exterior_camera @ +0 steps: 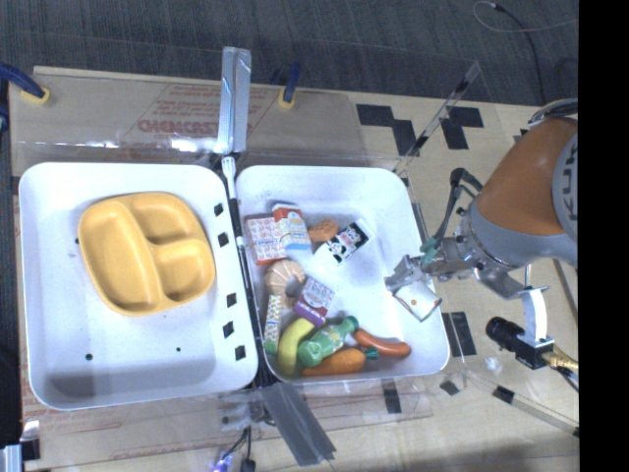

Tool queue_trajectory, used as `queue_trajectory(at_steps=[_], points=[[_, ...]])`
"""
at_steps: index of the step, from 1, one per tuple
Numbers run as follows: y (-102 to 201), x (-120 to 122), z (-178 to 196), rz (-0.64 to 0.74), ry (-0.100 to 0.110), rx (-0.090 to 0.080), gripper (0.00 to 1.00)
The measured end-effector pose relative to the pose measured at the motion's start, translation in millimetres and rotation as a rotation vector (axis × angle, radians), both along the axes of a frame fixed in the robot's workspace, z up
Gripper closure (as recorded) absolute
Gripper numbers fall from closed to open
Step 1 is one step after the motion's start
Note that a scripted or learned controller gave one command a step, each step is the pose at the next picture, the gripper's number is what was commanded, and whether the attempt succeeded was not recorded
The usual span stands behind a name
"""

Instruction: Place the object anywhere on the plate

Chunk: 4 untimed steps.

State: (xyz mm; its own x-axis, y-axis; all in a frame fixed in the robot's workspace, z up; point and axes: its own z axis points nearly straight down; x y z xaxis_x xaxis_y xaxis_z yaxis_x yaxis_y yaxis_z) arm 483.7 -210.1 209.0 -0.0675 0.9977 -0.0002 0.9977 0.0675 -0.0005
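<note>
- A yellow compartment plate (145,252) is lying in the left white bin (59,362), tilted a little, with three hollows showing and nothing resting in them.
- The right white bin (383,190) is holding a heap of toy groceries, gathered mostly toward its left and lower part.
- A small black-and-white milk carton (345,243) is lying on its side near the middle of that bin, just right of an orange-brown piece of toy food (322,232).
- Two printed snack packets (277,236) are sitting side by side at the upper left of the heap, touching each other.
- Lower down, a yellow banana (292,342), a green bottle (328,340), a carrot (337,363) and a red hot dog sausage (383,343) are crowding together along the bin's lower edge (several of them touching).
- The grey arm with its orange band (531,190) is reaching in from the right, and the gripper (418,285) is hanging over the right side of the right bin.
- A small white card-like object (421,304) is showing right at the gripper's tip; whether it is pinched or merely lying beneath cannot be told, and the state of the fingers cannot be told either.
- The gripper is well apart from the plate, with the bin divider (236,254) between them.
</note>
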Motion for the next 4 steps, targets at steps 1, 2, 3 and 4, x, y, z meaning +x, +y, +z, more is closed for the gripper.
queue_trajectory(at_steps=[1, 2, 3, 4], points=[[0.5, -7.6, -73.6, 0.244, 0.004, 0.003, 1.0], [99.9, 6.6, -115.6, 0.329, -0.006, -0.001, 1.0], [96.1, -4.6, -115.8, 0.156, -0.003, 0.001, 1.0], [202.0, 39.4, -17.6, 0.231, 0.002, 0.002, 1.0]])
